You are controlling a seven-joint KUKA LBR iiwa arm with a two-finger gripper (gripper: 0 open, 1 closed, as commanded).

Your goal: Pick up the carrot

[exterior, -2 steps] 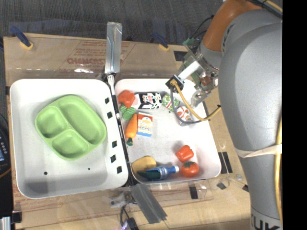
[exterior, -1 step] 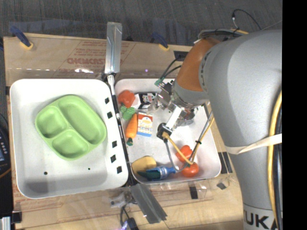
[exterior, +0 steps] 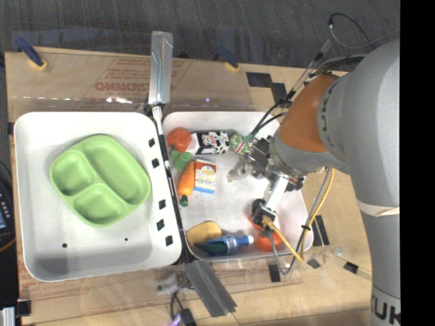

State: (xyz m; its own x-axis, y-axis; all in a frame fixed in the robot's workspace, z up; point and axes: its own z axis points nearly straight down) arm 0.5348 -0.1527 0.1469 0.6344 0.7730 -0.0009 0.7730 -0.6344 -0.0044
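Observation:
The carrot is orange with a green leafy top. It lies lengthwise along the left wall of the right bin, pointing toward the front. My gripper hangs over the middle of the right bin, to the right of the carrot and apart from it, with an orange-and-white box lying between the two. The grey arm with its orange band covers the bin's right part.
The right bin also holds a round red-orange fruit, a black-and-white carton, a small green item, a yellow piece, a blue bottle and an orange-red object. The left bin bears a green divided plate.

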